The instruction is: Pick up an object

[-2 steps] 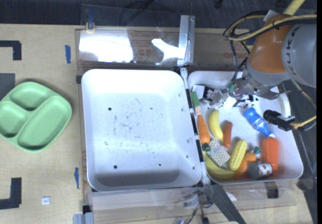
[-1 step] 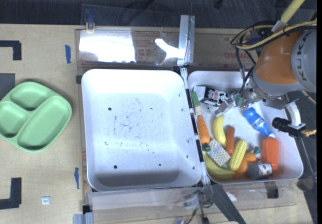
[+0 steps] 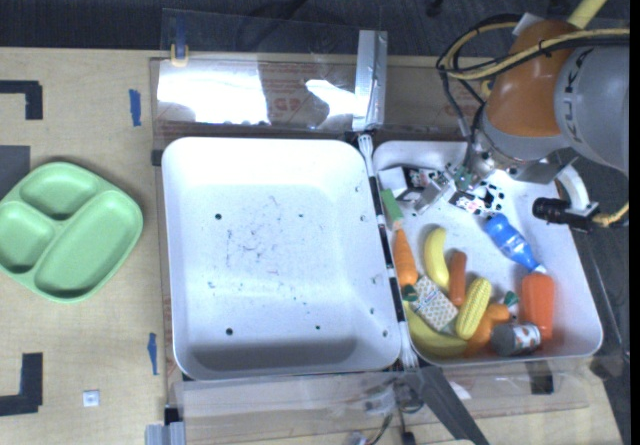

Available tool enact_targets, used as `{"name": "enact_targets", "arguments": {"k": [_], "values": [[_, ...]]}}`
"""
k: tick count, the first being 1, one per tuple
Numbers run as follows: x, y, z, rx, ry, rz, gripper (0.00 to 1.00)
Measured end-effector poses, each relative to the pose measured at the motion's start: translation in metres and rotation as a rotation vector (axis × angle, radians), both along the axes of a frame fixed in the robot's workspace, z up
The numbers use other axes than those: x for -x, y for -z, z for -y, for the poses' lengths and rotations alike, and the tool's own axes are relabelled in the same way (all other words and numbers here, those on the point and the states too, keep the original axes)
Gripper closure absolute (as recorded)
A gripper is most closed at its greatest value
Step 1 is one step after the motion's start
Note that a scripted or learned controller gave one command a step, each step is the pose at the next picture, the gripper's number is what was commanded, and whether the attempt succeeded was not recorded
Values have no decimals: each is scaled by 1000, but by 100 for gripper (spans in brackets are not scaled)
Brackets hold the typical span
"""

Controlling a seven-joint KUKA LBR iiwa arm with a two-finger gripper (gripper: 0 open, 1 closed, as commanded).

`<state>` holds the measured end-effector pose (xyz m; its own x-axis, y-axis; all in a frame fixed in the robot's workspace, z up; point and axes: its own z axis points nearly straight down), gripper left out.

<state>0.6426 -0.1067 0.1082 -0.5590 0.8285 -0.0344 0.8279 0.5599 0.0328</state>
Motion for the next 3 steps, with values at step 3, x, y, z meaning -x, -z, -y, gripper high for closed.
{"name": "enact_targets", "arguments": {"k": [3], "values": [[142, 22, 95, 7, -600, -44, 0]]}}
